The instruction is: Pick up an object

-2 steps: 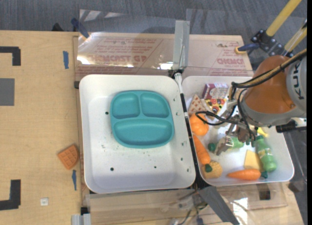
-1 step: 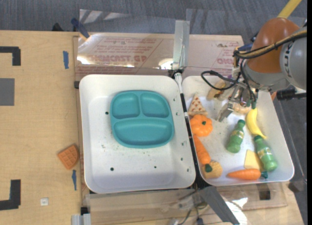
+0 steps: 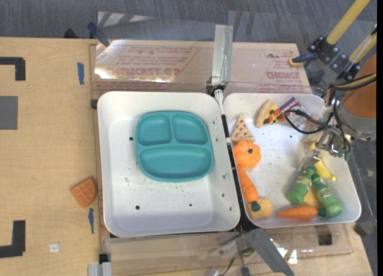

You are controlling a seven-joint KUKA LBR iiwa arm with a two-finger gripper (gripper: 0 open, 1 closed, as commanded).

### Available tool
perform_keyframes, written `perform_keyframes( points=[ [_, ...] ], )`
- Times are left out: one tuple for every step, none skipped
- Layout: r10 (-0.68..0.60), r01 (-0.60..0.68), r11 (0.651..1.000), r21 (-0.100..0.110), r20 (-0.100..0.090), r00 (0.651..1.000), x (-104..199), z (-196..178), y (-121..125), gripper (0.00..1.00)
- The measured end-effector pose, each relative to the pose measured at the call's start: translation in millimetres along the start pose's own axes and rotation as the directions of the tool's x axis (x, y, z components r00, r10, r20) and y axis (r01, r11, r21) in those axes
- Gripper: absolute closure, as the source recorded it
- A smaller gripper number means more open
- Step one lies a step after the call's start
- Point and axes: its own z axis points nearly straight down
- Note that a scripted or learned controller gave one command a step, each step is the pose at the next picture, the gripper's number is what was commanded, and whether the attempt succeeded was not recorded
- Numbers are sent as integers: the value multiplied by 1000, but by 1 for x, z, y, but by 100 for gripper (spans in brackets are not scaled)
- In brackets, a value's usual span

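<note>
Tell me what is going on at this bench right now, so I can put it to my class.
A robot arm reaches in from the right, its gripper low over the right bin, just above two green toy bottles. That bin also holds toy food: a small pumpkin, carrots and pizza slices. The left bin holds a teal divided plate. A toy waffle lies outside on the bench. Nothing looks lifted yet.

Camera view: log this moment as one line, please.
task: pick up an object | gripper: over right bin, above green bottles | grasp: none seen | left bin: teal plate
</note>
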Motion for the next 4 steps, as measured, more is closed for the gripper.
perform_keyframes(
  points=[
    [-5, 5, 1000, -1, 13, 1000, -4, -11, 3, 100],
    [-5, 5, 1000, -1, 11, 1000, -3, -11, 4, 0],
    [34, -34, 999, -2, 2, 999, 38, 0, -15, 0],
    [32, -32, 999, -3, 11, 999, 35, -11, -13, 100]
  ],
)
